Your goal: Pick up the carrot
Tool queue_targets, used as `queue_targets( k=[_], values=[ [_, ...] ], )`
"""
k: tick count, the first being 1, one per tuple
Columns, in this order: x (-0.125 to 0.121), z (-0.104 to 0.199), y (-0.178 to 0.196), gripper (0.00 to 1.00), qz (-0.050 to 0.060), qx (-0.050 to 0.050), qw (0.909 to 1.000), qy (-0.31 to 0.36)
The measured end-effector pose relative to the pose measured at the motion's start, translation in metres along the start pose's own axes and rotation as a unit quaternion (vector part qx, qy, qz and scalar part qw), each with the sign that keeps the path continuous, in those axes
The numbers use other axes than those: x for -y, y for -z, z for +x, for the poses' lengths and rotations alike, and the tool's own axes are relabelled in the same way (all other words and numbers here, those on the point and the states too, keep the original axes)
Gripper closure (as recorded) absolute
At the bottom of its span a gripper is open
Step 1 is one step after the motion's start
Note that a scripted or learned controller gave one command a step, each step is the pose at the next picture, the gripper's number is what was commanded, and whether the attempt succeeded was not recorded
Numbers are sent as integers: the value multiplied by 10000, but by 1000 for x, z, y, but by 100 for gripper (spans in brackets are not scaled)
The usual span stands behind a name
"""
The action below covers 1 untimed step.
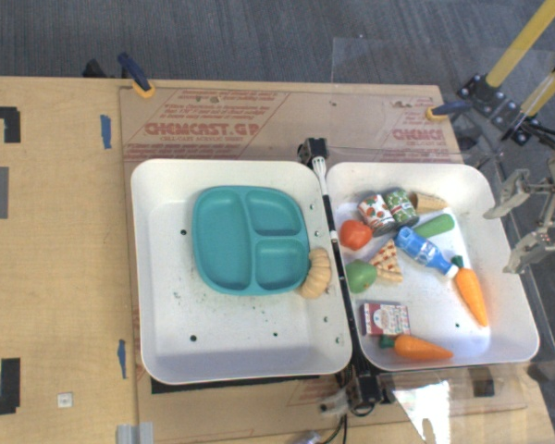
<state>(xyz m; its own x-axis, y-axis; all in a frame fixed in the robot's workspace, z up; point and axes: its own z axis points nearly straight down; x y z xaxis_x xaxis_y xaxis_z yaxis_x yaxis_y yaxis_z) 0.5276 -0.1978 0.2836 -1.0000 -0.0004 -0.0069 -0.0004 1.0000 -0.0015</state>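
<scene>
Two orange carrots lie in the right bin (509, 336). One carrot (471, 296) rests near the bin's right side, slanting from upper left to lower right, just below the white cap of a blue bottle (424, 250). The other carrot (424, 347) lies almost level along the bin's near wall, with a small green stub at its left end, right below a pink carton (385, 319).
The right bin also holds a red tomato (355, 235), a green fruit (361, 275), a pizza slice (387, 262), two small cans (387, 209) and a green piece (435, 227). In the left bin (157, 276) sit a teal divided plate (252, 240) and a croissant (317, 274). Metal fittings (527, 225) stand beyond the right rim.
</scene>
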Motion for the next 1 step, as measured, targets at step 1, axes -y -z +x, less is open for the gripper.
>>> queue_targets(
  k=[1],
  values=[
    [10, 7, -168, 0, 13, 34, 9999, -110]
  ],
)
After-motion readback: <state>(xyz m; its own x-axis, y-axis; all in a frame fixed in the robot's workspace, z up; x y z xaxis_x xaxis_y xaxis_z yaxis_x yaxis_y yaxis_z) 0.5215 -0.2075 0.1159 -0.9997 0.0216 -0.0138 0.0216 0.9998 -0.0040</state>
